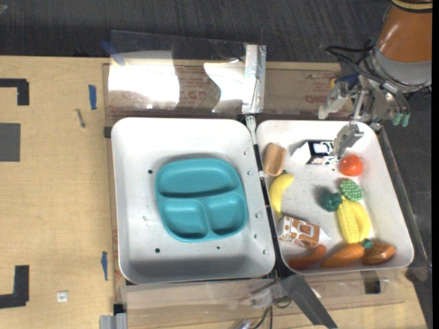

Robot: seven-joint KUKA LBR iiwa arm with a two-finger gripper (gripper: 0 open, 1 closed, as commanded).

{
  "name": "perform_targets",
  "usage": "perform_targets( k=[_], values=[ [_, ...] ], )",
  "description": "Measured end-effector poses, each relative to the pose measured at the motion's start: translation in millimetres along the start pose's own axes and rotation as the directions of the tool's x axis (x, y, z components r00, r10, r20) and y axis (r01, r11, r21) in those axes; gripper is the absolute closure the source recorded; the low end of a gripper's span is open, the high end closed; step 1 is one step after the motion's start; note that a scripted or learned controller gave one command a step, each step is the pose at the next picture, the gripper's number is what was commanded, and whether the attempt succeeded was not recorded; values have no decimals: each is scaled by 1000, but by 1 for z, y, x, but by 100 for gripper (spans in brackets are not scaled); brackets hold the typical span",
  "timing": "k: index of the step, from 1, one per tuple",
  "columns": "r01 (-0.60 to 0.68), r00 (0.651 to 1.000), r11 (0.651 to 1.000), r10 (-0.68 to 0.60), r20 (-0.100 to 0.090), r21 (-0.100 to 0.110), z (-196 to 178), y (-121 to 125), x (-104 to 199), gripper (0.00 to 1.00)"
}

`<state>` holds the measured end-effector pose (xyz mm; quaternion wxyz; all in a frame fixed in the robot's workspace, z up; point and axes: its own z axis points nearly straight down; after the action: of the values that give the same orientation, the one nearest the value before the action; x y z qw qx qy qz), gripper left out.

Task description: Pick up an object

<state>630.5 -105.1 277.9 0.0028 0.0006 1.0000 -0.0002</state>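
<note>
A teal divided tray is lying in the middle of the left bin. To the tray's right, past the rims where the two bins meet, the right bin is holding the toy food. Nearest the tray, a tan bread-like piece is sitting above a yellow banana; below these a small printed carton is lying flat, its writing too small to read. Further right, a dark green piece is resting beside a corn cob, with orange and brown pieces along the near wall. A red tomato is sitting furthest from the tray — the gripper is hanging just above it, beside a black-and-white card. The gripper's tip is too blurred to read.
</note>
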Motion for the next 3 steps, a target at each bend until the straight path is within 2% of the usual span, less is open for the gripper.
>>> perform_targets(
  k=[1,2,3],
  values=[
    [359,933,933,-359,4,1,180,-10,-9,0],
    [236,972,972,-236,-9,-5,193,-63,-35,0],
    [149,989,989,-149,-3,-1,190,-56,70,0]
  ],
)
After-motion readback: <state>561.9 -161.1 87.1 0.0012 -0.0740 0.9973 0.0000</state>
